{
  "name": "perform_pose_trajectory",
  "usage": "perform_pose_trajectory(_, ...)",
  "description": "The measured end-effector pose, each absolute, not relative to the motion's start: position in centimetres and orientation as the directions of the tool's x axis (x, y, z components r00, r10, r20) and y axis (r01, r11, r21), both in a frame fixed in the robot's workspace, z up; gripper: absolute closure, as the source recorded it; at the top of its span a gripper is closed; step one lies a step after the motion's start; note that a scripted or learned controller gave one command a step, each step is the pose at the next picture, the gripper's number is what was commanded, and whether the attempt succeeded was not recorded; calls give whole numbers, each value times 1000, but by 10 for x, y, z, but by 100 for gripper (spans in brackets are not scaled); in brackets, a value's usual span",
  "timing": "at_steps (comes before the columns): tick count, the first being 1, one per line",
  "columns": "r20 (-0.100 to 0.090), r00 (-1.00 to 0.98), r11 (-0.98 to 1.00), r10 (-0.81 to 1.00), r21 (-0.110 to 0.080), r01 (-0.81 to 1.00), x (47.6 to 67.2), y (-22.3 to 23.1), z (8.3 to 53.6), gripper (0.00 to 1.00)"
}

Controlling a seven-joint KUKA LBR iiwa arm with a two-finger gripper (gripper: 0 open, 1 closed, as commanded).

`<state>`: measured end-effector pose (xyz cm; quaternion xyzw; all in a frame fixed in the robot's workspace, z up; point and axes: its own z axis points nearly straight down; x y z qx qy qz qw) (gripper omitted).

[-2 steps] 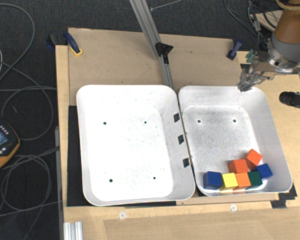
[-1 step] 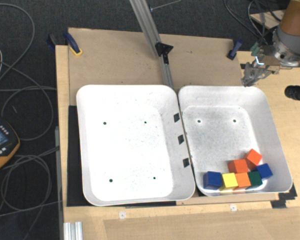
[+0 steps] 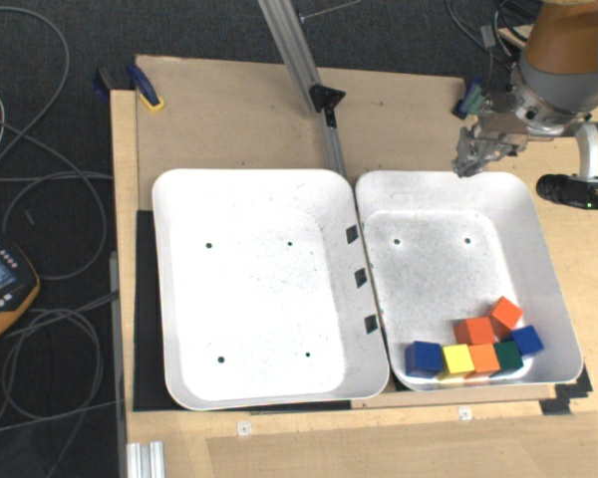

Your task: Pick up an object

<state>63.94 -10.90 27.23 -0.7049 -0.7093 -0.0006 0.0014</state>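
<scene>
Camera view, looking down at a slant: wooden bench [image 3: 239, 108] carrying two shallow white bins side by side. Left bin [image 3: 179, 267] is the bigger patch of white, nothing but a few dark dots on its floor. Right bin [image 3: 419, 207] holds all the candidates, bunched in its near right corner. Grey arm [image 3: 563, 38] with orange band comes in from upper right. Gripper [image 3: 470, 159] hangs at the far rim of the right bin, near its back left corner, well apart from the blocks. Can't tell if it is open or closed; too small and dark. Nothing seen in it.

Blocks, a tight cluster touching each other: blue block [image 3: 425, 358] on the left end, yellow block [image 3: 457, 359] beside it, orange blocks [image 3: 483, 342] in the middle and behind, green block [image 3: 509, 356], small blue block [image 3: 527, 342] at the right.

Progress, my read: barely started. No pick yet, all blocks lying in the bin. Left to do: move over the cluster, go down, grab one, lift.
</scene>
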Motion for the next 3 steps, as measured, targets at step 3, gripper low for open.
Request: perform_pose_trajectory(3,4,-8,8,1000,-4,1000,603,63,237,100)
